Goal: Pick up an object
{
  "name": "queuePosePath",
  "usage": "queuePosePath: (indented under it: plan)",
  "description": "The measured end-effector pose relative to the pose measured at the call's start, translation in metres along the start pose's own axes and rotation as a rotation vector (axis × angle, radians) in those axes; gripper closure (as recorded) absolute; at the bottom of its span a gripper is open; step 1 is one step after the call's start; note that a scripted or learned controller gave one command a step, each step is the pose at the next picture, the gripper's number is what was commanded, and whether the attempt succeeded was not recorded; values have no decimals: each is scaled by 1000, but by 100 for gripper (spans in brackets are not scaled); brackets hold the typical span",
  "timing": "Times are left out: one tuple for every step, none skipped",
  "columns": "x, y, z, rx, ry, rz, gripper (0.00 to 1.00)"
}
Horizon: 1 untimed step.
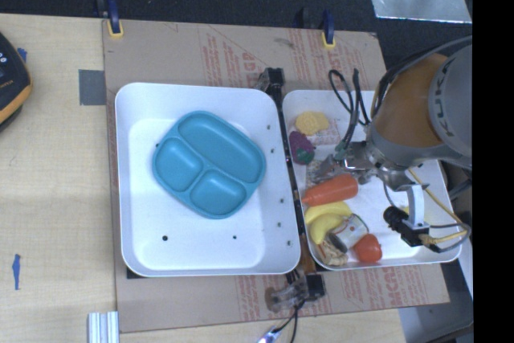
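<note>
Reaching in from the right, the grey arm (418, 112) with its orange band hangs over the right bin (426, 257), the gripper (341, 161) low among the objects near the bin's middle; whether it is open, closed or holding anything cannot be told from here, as the wrist and cables hide it. Right bin contents, all crowded to its left half: a pale yellow piece (312, 122) near the top, a purple item (301, 145) just below it against the left wall, an orange carrot (329, 189) lying crosswise just beside the gripper, a yellow banana (327, 221) under the carrot, a small can-like item (347, 235) touching the banana, and a red tomato-like piece (368, 249) at the bottom. Left bin (144, 245) holds a blue divided plate (210, 163), three compartments, lying tilted near its centre. Both bins sit side by side on a cardboard sheet (201, 52) clamped to the wooden worktop (48, 197). A yellow and black device (12, 84) lies at the far left edge.
</note>
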<state>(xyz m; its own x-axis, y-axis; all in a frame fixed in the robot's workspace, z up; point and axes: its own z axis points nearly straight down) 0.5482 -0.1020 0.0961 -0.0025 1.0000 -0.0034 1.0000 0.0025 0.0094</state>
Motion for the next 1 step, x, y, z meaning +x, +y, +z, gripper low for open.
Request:
queuePosePath:
  plan:
    - [1, 1, -11, 2, 3, -5, 100]
